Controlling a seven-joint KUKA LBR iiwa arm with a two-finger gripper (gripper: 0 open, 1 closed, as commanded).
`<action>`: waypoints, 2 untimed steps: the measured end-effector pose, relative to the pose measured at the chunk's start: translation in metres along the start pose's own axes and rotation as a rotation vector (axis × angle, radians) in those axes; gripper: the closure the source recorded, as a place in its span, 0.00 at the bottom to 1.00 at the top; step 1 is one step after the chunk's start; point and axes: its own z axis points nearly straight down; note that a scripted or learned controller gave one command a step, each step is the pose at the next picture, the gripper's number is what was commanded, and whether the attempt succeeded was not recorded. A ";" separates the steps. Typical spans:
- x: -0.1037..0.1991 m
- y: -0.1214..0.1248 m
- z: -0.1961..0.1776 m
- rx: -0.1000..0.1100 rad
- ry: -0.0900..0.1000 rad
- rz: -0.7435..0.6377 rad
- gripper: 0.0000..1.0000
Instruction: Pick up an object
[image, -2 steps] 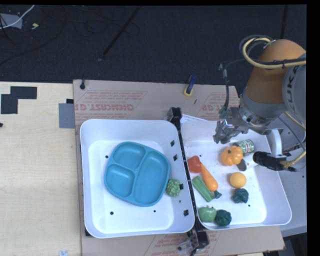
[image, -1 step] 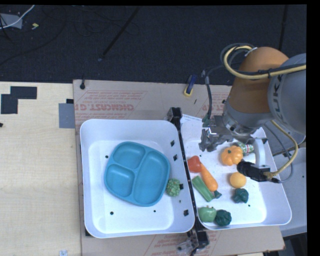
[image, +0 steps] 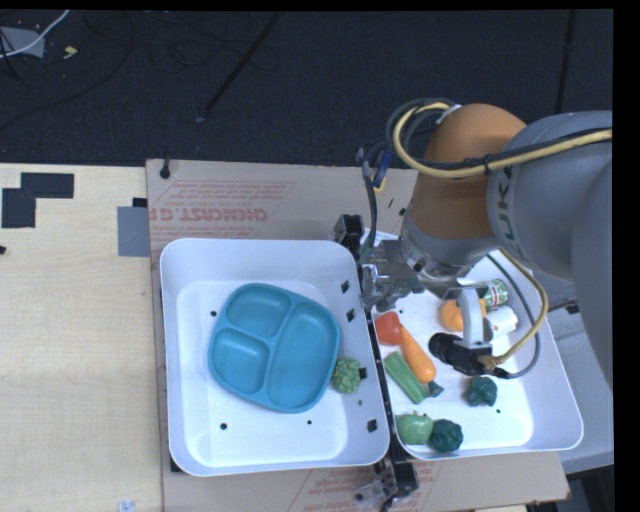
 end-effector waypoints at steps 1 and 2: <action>0.053 -0.020 0.004 0.001 -0.001 0.000 1.00; 0.060 -0.009 -0.002 -0.003 -0.002 0.002 1.00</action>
